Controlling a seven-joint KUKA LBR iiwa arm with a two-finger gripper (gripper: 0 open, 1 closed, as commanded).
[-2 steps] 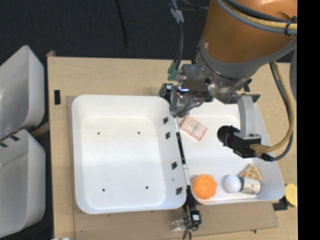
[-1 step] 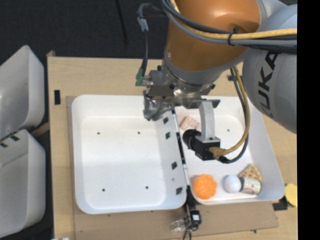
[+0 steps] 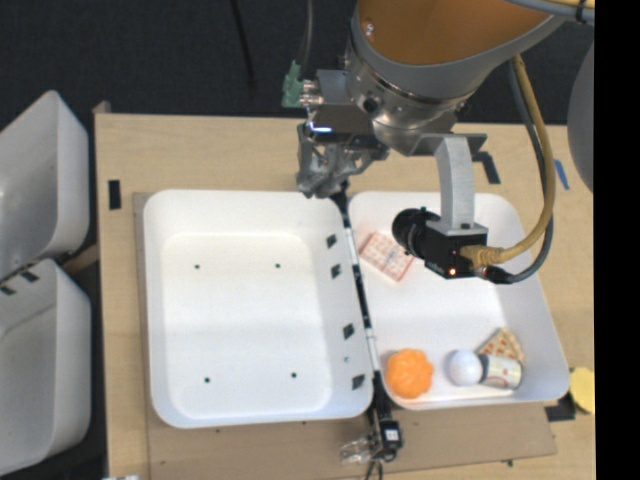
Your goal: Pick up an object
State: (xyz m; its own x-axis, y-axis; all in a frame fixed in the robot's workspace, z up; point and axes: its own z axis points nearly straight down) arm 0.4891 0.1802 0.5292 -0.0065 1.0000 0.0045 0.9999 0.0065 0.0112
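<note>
The gripper (image 3: 322, 180) is hanging at the far rim where the 2 bins meet, gripping nothing visible; its opening cannot be judged. The patterned pink packet (image 3: 385, 255) is lying nearest in the right bin (image 3: 535, 298), while the orange ball (image 3: 409, 372) and white ball (image 3: 464, 367) are sitting against the near wall.

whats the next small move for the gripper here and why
Probably shift the gripper toward the right bin and down: it sits at the bins' far edge above the divider, while the orange ball, the white ball and the patterned card lie there.
</note>
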